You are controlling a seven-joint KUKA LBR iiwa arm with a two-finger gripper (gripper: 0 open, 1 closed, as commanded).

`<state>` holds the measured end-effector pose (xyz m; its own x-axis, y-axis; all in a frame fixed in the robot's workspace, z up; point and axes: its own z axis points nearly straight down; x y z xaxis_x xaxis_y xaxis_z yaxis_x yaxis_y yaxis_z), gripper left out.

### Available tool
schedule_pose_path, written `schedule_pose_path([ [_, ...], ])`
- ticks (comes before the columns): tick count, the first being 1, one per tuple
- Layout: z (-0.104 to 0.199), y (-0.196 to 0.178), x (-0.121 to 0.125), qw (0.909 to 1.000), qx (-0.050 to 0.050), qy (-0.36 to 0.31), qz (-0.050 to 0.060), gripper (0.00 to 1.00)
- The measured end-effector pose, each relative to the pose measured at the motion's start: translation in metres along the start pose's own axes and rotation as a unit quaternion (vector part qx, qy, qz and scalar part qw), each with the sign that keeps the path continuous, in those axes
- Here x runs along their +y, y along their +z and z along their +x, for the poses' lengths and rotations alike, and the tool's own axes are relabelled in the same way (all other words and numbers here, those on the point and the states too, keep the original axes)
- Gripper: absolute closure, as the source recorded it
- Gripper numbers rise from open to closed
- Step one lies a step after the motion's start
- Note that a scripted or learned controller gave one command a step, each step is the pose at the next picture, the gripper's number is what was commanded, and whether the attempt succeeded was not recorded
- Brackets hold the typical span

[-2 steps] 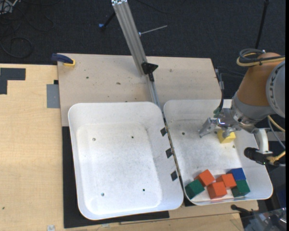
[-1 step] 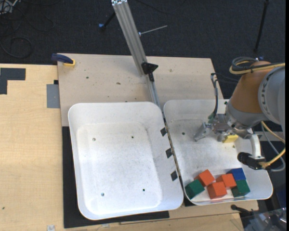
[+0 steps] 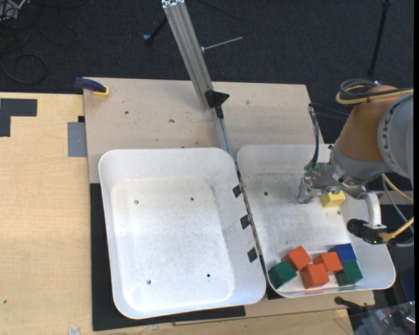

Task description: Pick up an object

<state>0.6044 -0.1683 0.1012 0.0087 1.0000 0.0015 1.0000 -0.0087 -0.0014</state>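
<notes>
**Q:** Nearest the camera, what lies in the bins?

**A:** At the near edge of the right bin (image 3: 279,166) sits a cluster of small blocks: a green block (image 3: 283,273), three orange blocks (image 3: 314,276), a blue block (image 3: 345,252) and a dark green block (image 3: 349,275), touching one another. The left bin (image 3: 126,166) lies beside it.

**Q:** And farther back?

**A:** A yellow block (image 3: 332,199) rests mid-bin, just beside the gripper (image 3: 309,190), which hangs low over the bin floor. Its opening cannot be told from this angle.

**Q:** How would the yellow block handle?

**A:** Likely light, rigid and smooth-faced. A squeeze across two opposite flat sides should suit it; being apart from the cluster, it looks easier to take.

**Q:** Beyond that?

**A:** A slanted metal rail (image 3: 192,51) rises behind the bins.
</notes>
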Motion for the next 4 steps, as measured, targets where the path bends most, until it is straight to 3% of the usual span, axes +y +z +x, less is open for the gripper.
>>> schedule_pose_path([
  [3, 0.003, -0.144, 0.006, 1.0000, -0.001, -0.005, -0.002, 1.00],
  [4, 0.053, -0.151, 0.011, 1.0000, 0.000, -0.006, 0.000, 1.00],
])
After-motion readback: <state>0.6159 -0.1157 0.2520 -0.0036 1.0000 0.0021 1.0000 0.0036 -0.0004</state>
